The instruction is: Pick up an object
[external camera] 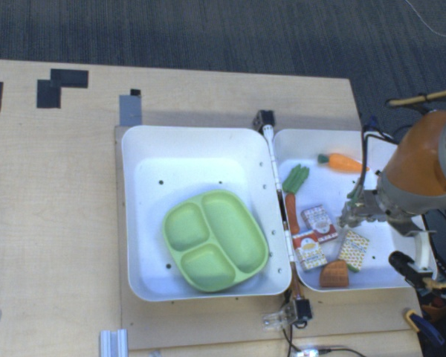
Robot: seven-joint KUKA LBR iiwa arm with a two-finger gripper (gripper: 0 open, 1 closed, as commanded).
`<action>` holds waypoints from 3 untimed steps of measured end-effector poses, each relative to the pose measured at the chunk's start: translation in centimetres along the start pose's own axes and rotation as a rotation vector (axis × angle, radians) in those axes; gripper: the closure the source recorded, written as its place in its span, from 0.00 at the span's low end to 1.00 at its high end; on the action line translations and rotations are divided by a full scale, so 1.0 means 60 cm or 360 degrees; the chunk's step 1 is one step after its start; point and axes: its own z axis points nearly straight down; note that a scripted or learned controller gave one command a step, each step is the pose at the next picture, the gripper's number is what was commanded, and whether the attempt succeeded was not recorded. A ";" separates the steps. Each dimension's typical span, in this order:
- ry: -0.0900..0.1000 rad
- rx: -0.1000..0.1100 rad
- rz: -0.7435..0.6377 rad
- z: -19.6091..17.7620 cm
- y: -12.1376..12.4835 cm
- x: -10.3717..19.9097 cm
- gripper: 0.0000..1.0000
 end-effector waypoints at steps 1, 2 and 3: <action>0.0006 0.0045 -0.0008 0.033 0.221 -0.089 1.00; 0.0001 0.0027 -0.0010 -0.080 0.251 -0.108 1.00; 0.0002 0.0030 -0.0010 -0.079 0.250 -0.108 0.00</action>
